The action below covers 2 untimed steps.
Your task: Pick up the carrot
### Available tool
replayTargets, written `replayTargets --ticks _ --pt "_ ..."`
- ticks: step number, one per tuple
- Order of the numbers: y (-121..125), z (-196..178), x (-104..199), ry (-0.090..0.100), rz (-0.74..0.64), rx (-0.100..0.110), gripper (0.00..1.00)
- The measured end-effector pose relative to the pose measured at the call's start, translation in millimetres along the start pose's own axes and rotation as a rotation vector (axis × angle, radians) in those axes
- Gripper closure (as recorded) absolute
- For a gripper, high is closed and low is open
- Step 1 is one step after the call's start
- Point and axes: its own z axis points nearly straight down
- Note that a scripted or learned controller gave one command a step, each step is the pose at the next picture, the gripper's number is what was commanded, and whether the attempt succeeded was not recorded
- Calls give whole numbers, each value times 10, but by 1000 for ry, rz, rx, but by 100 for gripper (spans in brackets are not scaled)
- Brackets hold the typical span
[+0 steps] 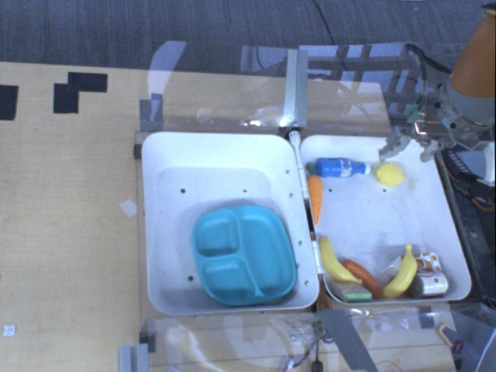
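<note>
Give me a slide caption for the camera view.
End effector hovers above the lemon; carrot lies untouched against the right bin's left wall.

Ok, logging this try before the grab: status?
Claw open, above right bin's far edge. Carrot untouched against left wall. Blue bottle lies just beyond it.

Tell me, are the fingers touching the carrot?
Apart. The camera view shows the gripper near the lemon, with bare bin floor between it and the carrot.
</note>
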Motion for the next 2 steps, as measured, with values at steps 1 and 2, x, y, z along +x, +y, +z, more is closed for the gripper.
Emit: replayTargets --ticks 1,2 --pt "70 5 272 0 -70 1 0" --pt "70 5 272 0 -70 0 0"
